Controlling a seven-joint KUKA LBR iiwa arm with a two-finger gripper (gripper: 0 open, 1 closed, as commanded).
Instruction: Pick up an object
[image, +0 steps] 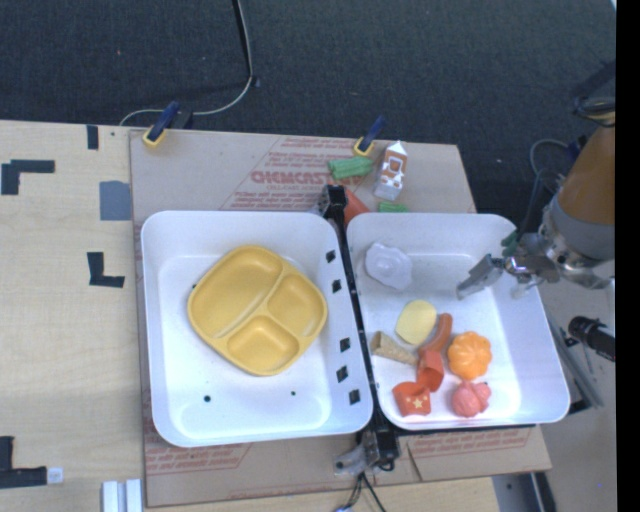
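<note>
My gripper (492, 287) hangs over the upper right part of the right bin (530, 330), its fingers spread open and nothing between them. One finger (474, 281) slants down to the left. Below it in the bin lie an orange pumpkin-like toy (469, 354), a pale yellow round piece (416, 322), a red-orange sausage shape (434, 352), a tan wedge (392, 348), a red piece (412, 398) and a pink piece (470, 398). A whitish clear lump (388, 264) sits left of the gripper.
The left bin (170, 400) holds a yellow divided plate (258, 310). Behind the bins on the cardboard stand a small milk carton (391, 167), a green block (350, 168) and an orange-red item (354, 206). Black clips line the shared bin wall (345, 300).
</note>
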